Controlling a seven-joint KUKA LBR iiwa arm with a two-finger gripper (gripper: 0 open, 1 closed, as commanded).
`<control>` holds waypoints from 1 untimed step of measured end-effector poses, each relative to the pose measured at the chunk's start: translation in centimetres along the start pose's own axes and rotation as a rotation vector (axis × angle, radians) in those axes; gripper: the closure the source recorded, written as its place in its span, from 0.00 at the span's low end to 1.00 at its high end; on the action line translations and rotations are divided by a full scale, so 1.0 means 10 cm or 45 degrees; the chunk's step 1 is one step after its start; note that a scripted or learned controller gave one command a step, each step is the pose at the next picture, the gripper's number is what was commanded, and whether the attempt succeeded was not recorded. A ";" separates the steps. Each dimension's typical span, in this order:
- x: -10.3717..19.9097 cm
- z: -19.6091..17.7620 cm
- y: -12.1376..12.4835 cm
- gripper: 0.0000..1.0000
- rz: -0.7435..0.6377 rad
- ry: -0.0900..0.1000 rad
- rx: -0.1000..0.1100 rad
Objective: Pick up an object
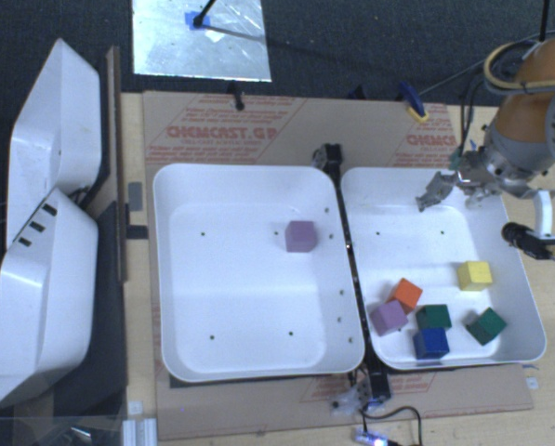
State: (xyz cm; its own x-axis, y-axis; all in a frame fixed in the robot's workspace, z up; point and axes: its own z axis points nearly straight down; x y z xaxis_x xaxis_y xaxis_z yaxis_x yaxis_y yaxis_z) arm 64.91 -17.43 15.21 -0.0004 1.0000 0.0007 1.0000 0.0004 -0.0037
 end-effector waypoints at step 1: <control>0.00 0.42 -0.04 0.00 0.000 0.000 -0.002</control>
